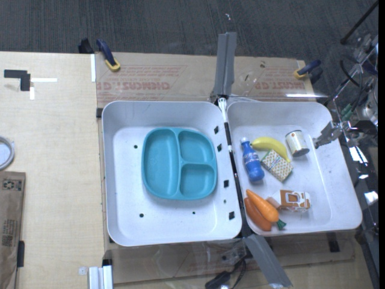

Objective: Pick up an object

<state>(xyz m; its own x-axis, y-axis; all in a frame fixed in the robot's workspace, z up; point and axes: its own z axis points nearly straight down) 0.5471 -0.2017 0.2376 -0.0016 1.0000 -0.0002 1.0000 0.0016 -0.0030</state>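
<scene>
- At the right bin's (325,182) right edge, toward its far right corner: the claw (325,136), grey and partly lost in the clutter of cables behind it; cannot tell whether released or clenched, and nothing seen grasped.
- Just beside the claw, inside the far right part of that bin: a small silver can (296,143) lying on its side, open end toward the camera.
- Left of the can, near the far edge: a yellow banana (269,144), curved, close to the can.
- Below the banana and touching it or nearly so: a small checkered box (277,165), tilted.
- Along the bin's left edge: a blue bottle (252,160) with a red cap, lying flat, just beside the checkered box.
- In the near left corner: an orange carrot (262,208), green tip pointing right.
- Just right of the carrot, near the near edge: a small white and orange carton (295,201).
- Crowded left half of the right bin, with bottle, box and banana packed close; bare white floor along its right side.
- In the left bin (120,179): a teal divided plate (180,163), centred, well apart from the claw.
- Between the two bins at the far edge: an upright grey post (225,65).
- On the tabletop's far edge: two clamps, one at left (108,55) and one at right (308,71).
</scene>
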